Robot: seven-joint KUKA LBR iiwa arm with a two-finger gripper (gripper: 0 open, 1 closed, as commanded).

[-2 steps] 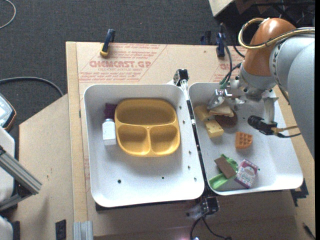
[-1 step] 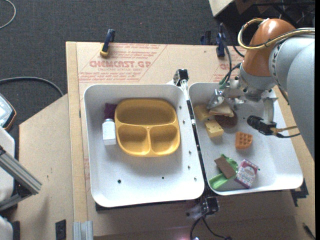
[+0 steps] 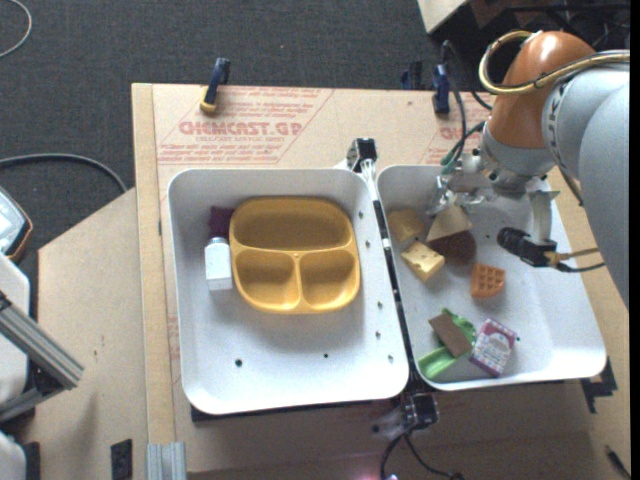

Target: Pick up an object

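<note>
Cheese wedge [image 3: 423, 260] on right bin [image 3: 560, 353] floor — gripper [image 3: 452, 200] just above-right, its grip impossible to tell

Even overhead light; soft shadows; slight blur

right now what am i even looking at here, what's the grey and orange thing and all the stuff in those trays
It is a robot arm, seen by one camera above the bench. Its gripper is down in the right bin, over a brown wedge; whether it holds anything is unclear. That bin also has a cheese block, an orange waffle, a small pink carton and a green piece. The left bin holds a yellow divided plate and a small white bottle.
</note>
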